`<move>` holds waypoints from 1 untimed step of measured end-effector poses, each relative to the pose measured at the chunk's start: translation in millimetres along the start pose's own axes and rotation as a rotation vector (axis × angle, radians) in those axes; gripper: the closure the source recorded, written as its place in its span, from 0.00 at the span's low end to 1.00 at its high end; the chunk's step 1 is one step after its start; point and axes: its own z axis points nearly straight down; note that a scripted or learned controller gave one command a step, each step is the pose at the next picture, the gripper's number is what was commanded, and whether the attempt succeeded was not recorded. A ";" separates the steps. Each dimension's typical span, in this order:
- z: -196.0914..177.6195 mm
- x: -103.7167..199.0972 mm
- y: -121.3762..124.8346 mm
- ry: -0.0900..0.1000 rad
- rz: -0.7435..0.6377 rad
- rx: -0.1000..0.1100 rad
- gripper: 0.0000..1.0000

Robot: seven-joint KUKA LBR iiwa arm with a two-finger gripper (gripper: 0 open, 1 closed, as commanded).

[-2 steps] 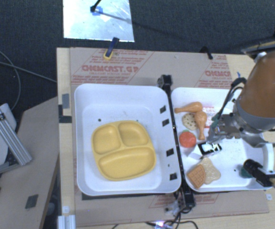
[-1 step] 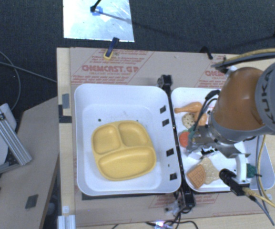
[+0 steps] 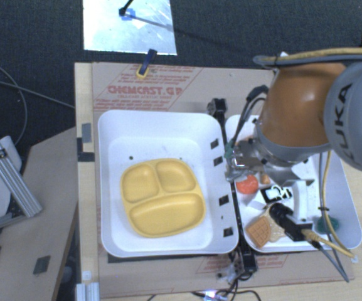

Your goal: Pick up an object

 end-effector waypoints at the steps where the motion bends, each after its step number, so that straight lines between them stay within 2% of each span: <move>1: -115.2 37.1 1.1 -0.001 0.004 -0.002 1.00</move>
